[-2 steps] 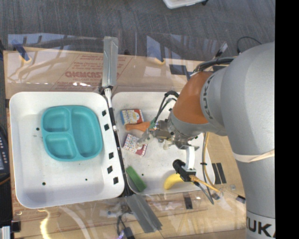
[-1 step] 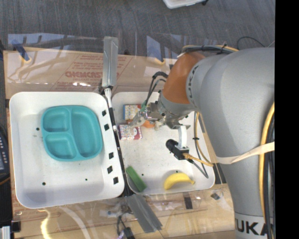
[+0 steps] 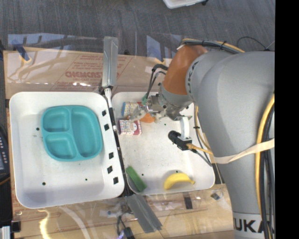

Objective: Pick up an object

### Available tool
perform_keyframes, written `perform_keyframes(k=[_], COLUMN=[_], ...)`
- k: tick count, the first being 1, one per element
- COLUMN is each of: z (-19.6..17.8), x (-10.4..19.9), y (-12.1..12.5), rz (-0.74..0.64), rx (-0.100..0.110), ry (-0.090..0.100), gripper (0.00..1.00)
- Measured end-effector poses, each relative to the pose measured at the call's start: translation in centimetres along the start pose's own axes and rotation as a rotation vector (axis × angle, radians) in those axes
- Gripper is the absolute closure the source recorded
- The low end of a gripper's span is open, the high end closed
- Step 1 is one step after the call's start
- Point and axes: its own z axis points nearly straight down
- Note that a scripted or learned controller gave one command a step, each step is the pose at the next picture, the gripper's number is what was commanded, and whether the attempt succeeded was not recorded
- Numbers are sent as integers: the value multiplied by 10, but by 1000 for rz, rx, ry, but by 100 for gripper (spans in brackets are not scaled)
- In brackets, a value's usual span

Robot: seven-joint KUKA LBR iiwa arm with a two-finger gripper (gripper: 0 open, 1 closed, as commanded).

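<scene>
Counter, right bin (image 3: 196, 179): banana (image 3: 178, 180), soft, bruisable; we would grip mid-curve. Pincer (image 3: 150, 108) over orange item (image 3: 147, 118); opening unclear.

Grey ribbed floor (image 3: 70, 16) lies beyond a cardboard-covered bench (image 3: 60, 70), with a white object (image 3: 184, 3) at the top edge.

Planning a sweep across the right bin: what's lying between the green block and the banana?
Camera view: bare white bin floor lies between the green block and the banana.
</scene>
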Motion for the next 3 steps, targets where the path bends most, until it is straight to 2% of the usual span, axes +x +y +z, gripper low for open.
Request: perform_keyframes(k=[1,2,3], z=[-8,-121,-119], x=[2,61,61], y=[0,18,17], rz=[-7,-172,-172], rx=[6,8,11], ry=[3,0,0], gripper=[100,100,0])
